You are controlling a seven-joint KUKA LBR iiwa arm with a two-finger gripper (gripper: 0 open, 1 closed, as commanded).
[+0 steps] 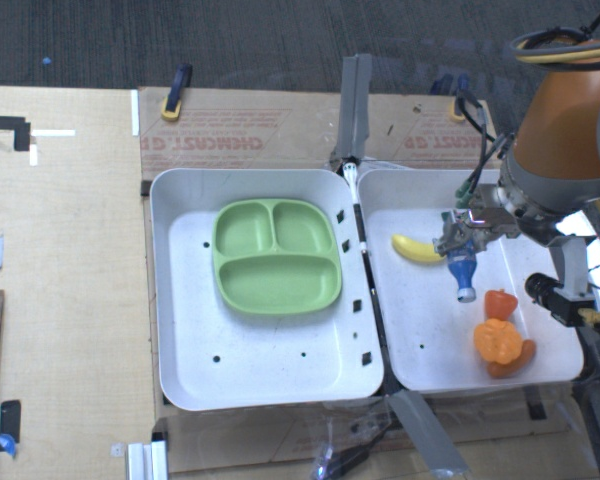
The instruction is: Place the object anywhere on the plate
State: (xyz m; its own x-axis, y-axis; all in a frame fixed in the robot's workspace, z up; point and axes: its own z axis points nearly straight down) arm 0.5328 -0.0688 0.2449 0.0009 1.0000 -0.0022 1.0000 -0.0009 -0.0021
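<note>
1. Camera view: your gripper [464, 236] hangs over the right white bin [420, 343], just beside the yellow plastic banana [415, 249]; grip state unreadable.
2. The green three-compartment plate [276, 256] sits in the left white bin [180, 298], bare.
3. Judgement: placement not yet done; pick and transfer remain.

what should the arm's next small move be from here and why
Probably a short descent onto the blue object, my best guess at its target. The gripper is over the right bin, above that object and beside the banana, while the green plate sits in the left bin.
</note>
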